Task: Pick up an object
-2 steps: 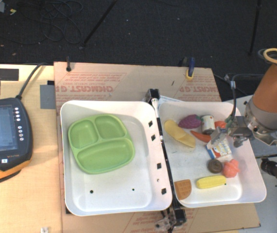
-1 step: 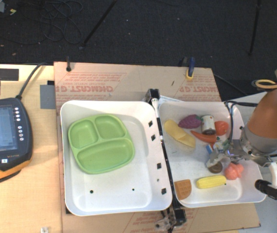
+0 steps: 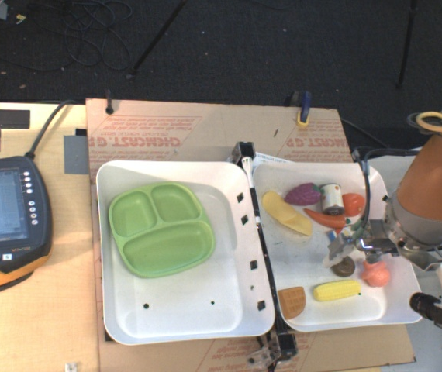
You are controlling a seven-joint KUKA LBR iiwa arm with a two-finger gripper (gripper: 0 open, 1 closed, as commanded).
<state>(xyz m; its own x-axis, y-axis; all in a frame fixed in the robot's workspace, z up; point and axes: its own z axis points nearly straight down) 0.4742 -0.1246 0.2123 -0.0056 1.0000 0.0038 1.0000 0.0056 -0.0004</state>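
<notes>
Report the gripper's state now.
Gripper: low in the right bin, among the toy food near the brown piece. Open, shut or holding something: cannot be told.

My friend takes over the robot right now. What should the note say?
Tool: low in the right bin, near the brown round piece; no toy seen between its fingers.
Right bin toys: banana, purple piece, can, red pepper, pink ball, corn, cookie.
Left bin: green divided plate.
Done: nothing lifted yet.
Left: grab a toy and lift it.
</notes>
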